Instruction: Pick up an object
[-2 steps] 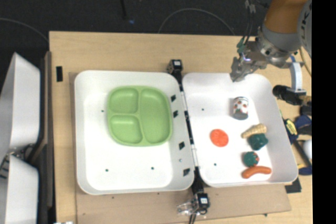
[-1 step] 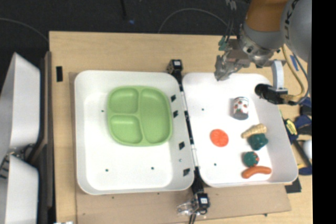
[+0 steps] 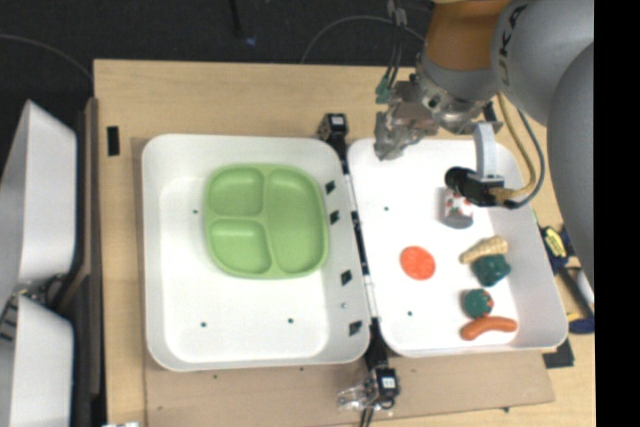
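Two shallow white bins sat side by side on the tabletop (image 3: 120, 95); the left bin (image 3: 170, 315) held a green divided plate (image 3: 267, 219) and nothing else that could be made out; the right bin (image 3: 400, 315) held all the small things, gathered toward the right of the frame. An orange disc (image 3: 418, 262) lay near the bin's middle; right of it lay a pale cone-shaped piece (image 3: 484, 249) touching a dark green lump (image 3: 491, 268); lower down sat a green and red ball-like piece (image 3: 477, 301) and, just below it, an orange sausage shape (image 3: 488, 325); a small white and red object (image 3: 457, 208) lay higher up, beside a black fitting with a cable.

The arm reached in from the upper right of the frame, and the pincer (image 3: 390, 137) hung over the upper left corner of the right bin, well apart from every object; nothing showed between its tips, and how far apart they stood could not be told from this angle.

By my reading the step in hand was the approach, with no target yet reached; the next move would call for travel toward the lower right of the frame, to a spot over one item; the orange disc looked the easiest choice, since it lay alone with bare floor around it, whereas the cone and the green lump touched.
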`<act>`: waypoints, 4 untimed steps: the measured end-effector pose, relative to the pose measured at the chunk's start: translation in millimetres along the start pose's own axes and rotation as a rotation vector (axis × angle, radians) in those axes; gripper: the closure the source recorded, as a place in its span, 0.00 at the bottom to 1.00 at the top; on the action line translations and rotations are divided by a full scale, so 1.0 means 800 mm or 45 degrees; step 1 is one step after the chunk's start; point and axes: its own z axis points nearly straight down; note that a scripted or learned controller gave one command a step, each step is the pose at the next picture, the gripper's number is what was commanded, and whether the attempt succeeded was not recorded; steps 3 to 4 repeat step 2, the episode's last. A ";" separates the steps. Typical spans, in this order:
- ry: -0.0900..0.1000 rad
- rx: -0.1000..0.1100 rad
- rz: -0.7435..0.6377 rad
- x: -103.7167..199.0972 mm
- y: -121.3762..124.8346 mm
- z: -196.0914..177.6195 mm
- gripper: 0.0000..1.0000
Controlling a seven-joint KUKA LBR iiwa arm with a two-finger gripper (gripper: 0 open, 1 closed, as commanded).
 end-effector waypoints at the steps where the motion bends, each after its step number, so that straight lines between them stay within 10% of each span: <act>1: 0.001 -0.004 -0.002 0.066 0.006 -0.010 1.00; 4: 0.000 -0.003 0.000 0.123 0.003 -0.010 1.00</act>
